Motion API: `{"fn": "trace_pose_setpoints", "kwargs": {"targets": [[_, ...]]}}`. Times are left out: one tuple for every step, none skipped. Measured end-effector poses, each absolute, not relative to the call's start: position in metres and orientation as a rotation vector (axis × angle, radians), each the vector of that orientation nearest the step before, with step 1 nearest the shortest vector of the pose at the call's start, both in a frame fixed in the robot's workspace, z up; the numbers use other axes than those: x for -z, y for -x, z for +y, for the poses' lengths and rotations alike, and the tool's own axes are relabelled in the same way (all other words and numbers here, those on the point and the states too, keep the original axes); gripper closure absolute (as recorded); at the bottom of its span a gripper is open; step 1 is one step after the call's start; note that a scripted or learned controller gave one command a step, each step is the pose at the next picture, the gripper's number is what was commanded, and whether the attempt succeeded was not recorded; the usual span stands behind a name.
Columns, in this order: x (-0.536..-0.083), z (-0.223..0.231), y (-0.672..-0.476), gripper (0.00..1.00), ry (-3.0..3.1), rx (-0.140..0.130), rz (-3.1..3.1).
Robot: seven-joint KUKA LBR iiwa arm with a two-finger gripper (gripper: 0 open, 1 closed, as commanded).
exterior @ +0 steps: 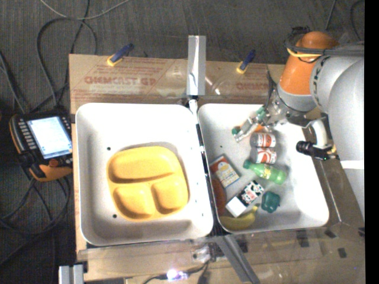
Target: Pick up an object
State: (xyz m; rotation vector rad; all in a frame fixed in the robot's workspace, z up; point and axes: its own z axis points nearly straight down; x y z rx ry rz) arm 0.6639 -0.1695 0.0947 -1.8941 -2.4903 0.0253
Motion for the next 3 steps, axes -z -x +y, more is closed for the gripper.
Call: {"fn": "trace_pose_setpoints", "kwargs": {"targets": [[-0.0887, -0.1772, -0.6649, 0.00, 1.756, -0.019, -2.584], [-0.0966, -0.1785, -0.6649, 1.00, 1.757, -0.022, -2.588], [-0.0939, -0.1785, -0.6625, 0.00, 1.754, -0.027, -2.579]]}}
